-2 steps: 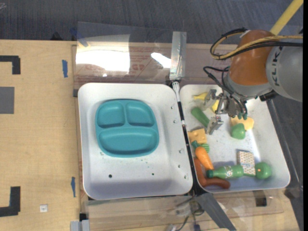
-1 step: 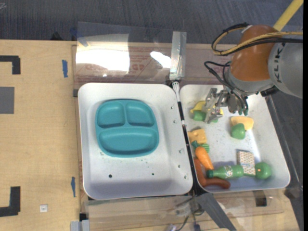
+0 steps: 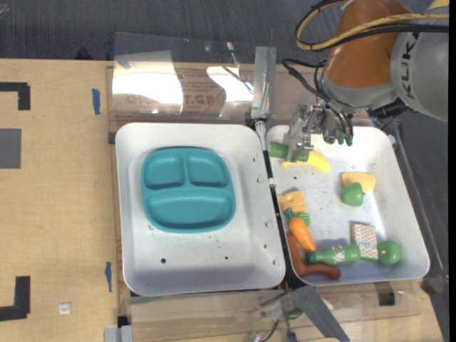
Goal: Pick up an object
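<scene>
While the grey arm [image 3: 420, 63] with its glossy orange band [image 3: 363, 38] reached in from the right, its metal hand [image 3: 305, 135] hung over the top left corner of the right bin [image 3: 410, 198]. Whether it was open or closed could not be told. It sat right at a small green piece [image 3: 279, 149] and the near end of a smooth, curved yellow banana [image 3: 313, 162]; contact was unclear, and nothing showed plainly gripped.

Both bins were shallow, white and speckled, with rounded corners, resting side by side on the pale wood desk [image 3: 53, 191]. Lower in the right bin lay a yellow wedge [image 3: 360, 181] touching a round green ball [image 3: 352, 196]. Along the left wall sat a small yellow block [image 3: 292, 202], a tapered orange carrot [image 3: 301, 232] below it, and a reddish sausage shape [image 3: 308, 263] at the bottom. A green bottle [image 3: 340, 254] lay on its side near the front, beside a checked box [image 3: 364, 239] and a rounded green pear [image 3: 389, 253].

The left bin [image 3: 135, 262] held a teal plastic plate [image 3: 188, 189] with rounded edges, divided into three compartments. Black and yellow cables [image 3: 320, 20] looped over the arm.
</scene>
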